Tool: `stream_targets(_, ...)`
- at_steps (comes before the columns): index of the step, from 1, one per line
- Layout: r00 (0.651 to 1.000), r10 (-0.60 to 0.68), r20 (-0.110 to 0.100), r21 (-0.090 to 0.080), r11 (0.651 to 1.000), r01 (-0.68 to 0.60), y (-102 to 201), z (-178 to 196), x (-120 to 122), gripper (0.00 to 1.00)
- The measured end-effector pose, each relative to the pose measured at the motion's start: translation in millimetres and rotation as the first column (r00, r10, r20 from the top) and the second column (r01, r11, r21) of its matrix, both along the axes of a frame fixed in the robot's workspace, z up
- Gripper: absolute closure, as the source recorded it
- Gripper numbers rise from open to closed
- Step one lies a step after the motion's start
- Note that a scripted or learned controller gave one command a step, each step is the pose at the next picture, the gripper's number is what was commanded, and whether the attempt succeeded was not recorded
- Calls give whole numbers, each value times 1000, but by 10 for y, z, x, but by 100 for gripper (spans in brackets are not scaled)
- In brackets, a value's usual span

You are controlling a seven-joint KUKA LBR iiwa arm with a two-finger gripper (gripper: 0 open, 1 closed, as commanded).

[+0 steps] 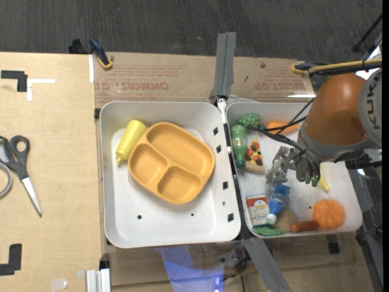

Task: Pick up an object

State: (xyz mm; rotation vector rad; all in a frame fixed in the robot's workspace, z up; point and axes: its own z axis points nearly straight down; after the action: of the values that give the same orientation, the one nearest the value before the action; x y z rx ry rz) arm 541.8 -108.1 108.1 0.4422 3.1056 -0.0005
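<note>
My gripper (293, 170) hangs over the middle of the right bin (352, 194), open, with nothing between its fingers. Just below it lies a blue bottle (278, 201), next to a small red and white carton (258, 208). To its left are a pizza slice (254, 154) and a green bottle (239, 143). An orange fruit (328, 213) and a reddish sausage (304, 225) sit in the near right corner. A yellow piece (324, 182) pokes out by the right fingertip. The arm hides part of the bin's far right.
The left bin (121, 224) holds an orange divided plate (171, 162) and a yellow bottle (129, 140). A green toy (249, 121) and an orange carrot (278, 126) lie at the right bin's far side. Scissors (21, 169) rest on the bench at the left.
</note>
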Motion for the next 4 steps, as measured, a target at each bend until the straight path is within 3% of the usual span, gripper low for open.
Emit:
stream_targets(1,1000,0,0,0,1000,0,0,0,0,0)
stream_targets(2,992,-123,-4,1,992,123,-194,-164,-261,0)
stream_targets(3,995,-99,-1,1,995,99,-446,-94,712,0)
stream_targets(4,948,-317,-10,-15,948,317,-155,-134,907,0)
